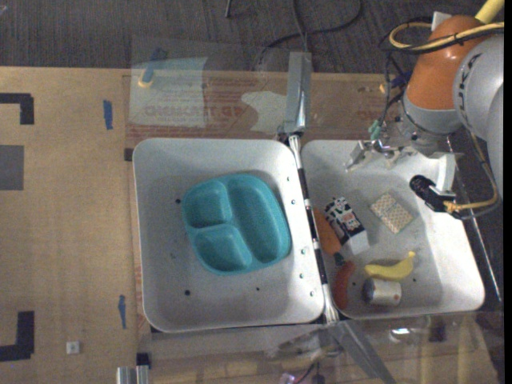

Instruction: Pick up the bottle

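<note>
At the near edge of the right bin [468, 290], a small metal can [382, 292] is lying on its side, and a yellow banana [390, 267] is resting just behind it. A reddish round thing [344, 282] is sitting to their left, against the wall between the bins.

A little farther in, the bottle [346, 221], white with black cow spots, is lying flat on the floor of the right bin. Its long axis is running diagonally, from far-left to near-right, with a white end pointing toward the banana. An orange object [324, 229] is lying just beside it on the left, and a beige checked pad [392, 212] is lying near it on the right.

In the left bin [160, 294], a teal divided plate [236, 222] is sitting in the middle.

Farther back, the gripper [374, 147] is hanging over the far part of the right bin, well apart from the bottle. How far it is open, I cannot tell. The arm [448, 70] is reaching in from the right, above the counter [64, 214].
</note>
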Controlling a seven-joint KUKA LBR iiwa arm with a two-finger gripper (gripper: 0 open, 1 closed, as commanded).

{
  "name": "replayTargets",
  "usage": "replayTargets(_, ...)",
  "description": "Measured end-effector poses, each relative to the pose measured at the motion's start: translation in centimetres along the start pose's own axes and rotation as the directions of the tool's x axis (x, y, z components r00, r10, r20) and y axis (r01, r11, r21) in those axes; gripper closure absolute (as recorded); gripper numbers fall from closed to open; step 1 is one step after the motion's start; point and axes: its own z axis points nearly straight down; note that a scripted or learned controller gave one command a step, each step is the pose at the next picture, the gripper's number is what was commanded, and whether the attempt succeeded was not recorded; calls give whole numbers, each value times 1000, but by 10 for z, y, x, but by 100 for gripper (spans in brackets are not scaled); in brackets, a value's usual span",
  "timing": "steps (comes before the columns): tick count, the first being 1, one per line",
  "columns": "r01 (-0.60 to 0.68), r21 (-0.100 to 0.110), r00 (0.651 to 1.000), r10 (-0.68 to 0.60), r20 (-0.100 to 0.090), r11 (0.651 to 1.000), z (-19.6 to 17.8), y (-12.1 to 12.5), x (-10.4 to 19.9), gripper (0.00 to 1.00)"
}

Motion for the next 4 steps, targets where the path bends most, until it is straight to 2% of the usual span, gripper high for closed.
replayTargets(1, -467, -4, 884, 467, 0, 884, 48, -42, -19, 0)
replayTargets(2, -466, -7, 885, 466, 2, 885, 36, -41, -20, 100)
replayTargets(3, -347, -1, 938, 347, 0, 938, -66, -47, 59, 100)
replayTargets(4, -534, -1, 845, 534, 0, 845, -108, -42, 126, 100)
